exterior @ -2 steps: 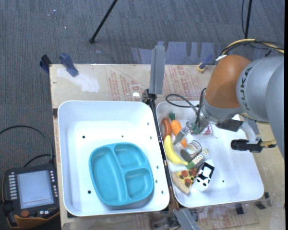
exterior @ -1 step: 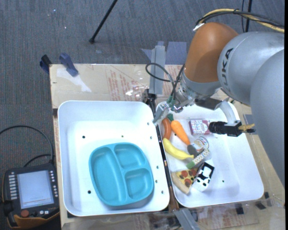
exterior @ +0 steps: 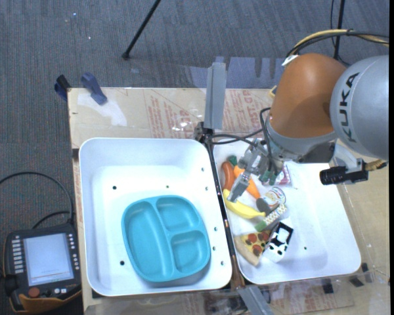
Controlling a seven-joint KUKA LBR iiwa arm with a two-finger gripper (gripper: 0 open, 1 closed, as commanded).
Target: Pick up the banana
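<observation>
We hover our gripper (exterior: 249,170) over the right bin (exterior: 328,241), just above the banana (exterior: 244,209) lying among the carrot (exterior: 228,174) and pizza slice (exterior: 251,245); whether it is open, we cannot tell. We should descend centred on the banana, clear of neighbours.

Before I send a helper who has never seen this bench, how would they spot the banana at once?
Start at the right white bin, then look to the cluster of toys along its left wall. The banana lies there below the gripper, a curved plain yellow piece, unlike the orange carrot above it and the pizza slice below.
</observation>
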